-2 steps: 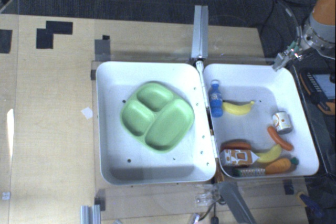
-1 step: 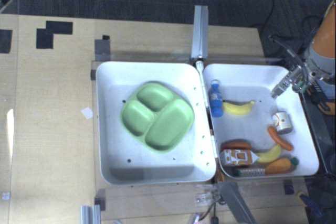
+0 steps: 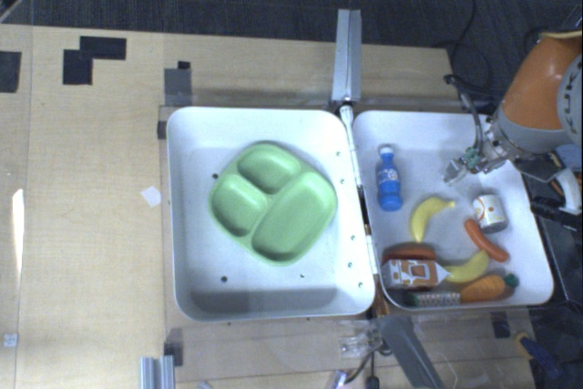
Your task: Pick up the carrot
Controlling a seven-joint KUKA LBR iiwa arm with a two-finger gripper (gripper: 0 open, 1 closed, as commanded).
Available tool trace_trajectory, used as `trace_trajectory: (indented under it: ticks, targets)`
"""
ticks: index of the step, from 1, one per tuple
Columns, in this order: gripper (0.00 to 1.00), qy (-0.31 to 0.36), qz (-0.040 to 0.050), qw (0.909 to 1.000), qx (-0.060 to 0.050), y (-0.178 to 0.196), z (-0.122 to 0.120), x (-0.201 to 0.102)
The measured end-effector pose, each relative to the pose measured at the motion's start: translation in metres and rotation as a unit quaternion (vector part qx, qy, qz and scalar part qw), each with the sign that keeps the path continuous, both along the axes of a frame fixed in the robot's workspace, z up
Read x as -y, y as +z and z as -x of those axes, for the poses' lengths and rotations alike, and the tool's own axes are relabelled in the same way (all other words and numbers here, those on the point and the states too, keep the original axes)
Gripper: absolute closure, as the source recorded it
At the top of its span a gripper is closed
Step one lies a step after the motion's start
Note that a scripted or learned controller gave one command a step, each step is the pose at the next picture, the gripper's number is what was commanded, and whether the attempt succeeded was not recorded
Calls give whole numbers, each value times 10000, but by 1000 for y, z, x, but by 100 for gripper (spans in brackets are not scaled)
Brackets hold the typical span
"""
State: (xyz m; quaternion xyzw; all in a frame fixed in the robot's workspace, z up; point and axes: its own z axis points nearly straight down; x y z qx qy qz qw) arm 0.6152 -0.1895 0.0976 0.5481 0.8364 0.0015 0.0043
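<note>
While the grey arm [image 3: 547, 96] reached in from the right, its gripper [image 3: 466, 163] hung over the upper right part of the right bin [image 3: 437, 127], above bare white floor. From where I stood the fingertips were too small and blurred to judge, so I could not tell whether they were spread or closed; nothing sat visibly between them. The carrot [image 3: 485, 288] lay well apart from the gripper, down in the bin's near right corner, close against the front wall with its green end pointing right. Just beside it to the left was a small carton [image 3: 414, 272], and a yellow banana [image 3: 469, 267] curved just above the carrot. A second banana [image 3: 428, 216] lay near the middle of the bin, with a blue bottle [image 3: 389, 179] upright-looking to its left. A red sausage [image 3: 485, 240] and a small can [image 3: 490, 210] rested near the right wall. In the left bin [image 3: 196, 287] sat a green divided plate [image 3: 272, 201].
</note>
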Motion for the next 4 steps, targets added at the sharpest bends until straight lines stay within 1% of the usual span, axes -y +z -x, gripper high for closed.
trace_trajectory:
  ticks: [1,2,3,4]
  targets:
    - [100,-585,-9,9983,21,-7,46,-47]
    - [100,464,3,9989,0,88,70,-29]
    - [100,1127,14,9936,0,148,55,12]
    - [100,1140,31,9935,44,161,53,12]
